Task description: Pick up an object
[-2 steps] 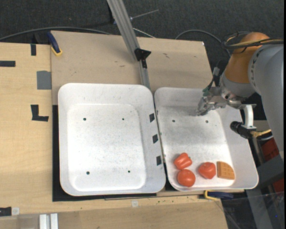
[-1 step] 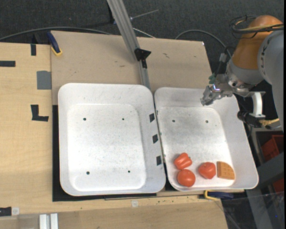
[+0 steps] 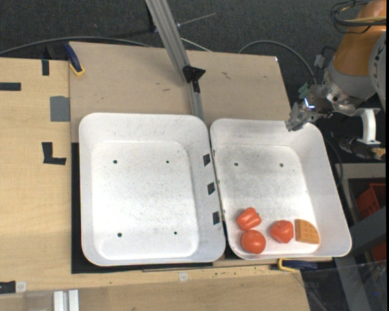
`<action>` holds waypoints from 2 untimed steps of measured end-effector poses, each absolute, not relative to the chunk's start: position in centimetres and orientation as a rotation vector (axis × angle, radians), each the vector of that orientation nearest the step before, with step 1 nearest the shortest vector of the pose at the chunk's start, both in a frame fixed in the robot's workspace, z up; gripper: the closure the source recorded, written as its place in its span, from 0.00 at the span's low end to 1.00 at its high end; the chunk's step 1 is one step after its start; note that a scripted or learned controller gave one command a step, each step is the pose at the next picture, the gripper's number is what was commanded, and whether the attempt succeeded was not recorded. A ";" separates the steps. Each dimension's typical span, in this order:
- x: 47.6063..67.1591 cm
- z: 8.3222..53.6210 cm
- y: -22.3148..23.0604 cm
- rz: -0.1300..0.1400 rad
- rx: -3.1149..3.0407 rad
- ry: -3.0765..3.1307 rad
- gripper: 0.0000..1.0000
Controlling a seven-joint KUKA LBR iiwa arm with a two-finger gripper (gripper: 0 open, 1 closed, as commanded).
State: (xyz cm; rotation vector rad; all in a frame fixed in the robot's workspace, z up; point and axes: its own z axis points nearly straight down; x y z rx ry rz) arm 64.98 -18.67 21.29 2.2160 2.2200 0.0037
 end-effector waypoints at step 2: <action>62.1 22.6 -13.5 -0.001 2.218 2.228 1.00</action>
